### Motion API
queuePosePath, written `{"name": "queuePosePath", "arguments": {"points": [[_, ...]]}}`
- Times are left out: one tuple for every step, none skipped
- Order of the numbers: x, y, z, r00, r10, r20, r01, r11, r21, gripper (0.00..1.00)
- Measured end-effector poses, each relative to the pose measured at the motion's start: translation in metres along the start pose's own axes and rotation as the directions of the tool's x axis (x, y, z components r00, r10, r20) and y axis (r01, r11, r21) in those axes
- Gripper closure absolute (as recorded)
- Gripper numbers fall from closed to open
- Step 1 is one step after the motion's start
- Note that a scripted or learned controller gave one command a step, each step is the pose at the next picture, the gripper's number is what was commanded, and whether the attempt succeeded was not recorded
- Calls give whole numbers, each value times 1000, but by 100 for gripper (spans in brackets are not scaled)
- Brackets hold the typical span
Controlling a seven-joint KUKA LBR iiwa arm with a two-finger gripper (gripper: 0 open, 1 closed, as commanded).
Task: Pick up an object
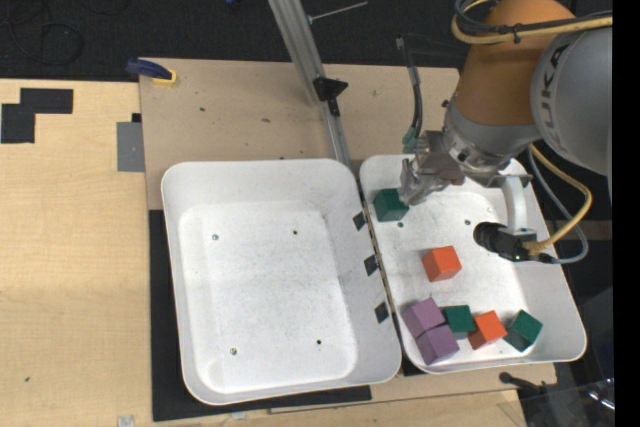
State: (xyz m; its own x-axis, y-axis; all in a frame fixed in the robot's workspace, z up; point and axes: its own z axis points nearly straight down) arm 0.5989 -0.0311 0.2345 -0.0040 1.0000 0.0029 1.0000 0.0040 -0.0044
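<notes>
**Gripper low over a green block in the right bin**

Two shallow white bins are seen side by side on a wooden bench. The left bin (265, 280) is the larger one in view; the right bin (545, 300) holds a scatter of small blocks.

The grey arm (560, 95), with its orange band, is reached in from the right, and the gripper (415, 183) is positioned over the far left corner of the right bin. Directly beneath and just left of the gripper tip, a dark green block (389, 206) is seen lying on the bin floor close to the wall shared with the left bin. The gripper appears to be touching or almost touching this block, but whether the block is between the fingers cannot be told, and whether the fingers are apart or together cannot be told either, since the tip is small and blurred.

An orange block (441, 263) is placed near the middle of the right bin, well apart from the gripper. Along the near edge a cluster is found: two purple blocks (430, 328), a small green block (460, 319) beside them, a second orange block (488, 328), and another green block (523, 328) nearest the right corner.

A slanted metal rail (297, 30) is seen rising behind the bins.
</notes>
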Motion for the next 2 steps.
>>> {"name": "queuePosePath", "arguments": {"points": [[50,-15,0,1000,-1,1,1,1000,2,100],[100,-25,0,1000,-1,1,1,1000,3,100]]}}
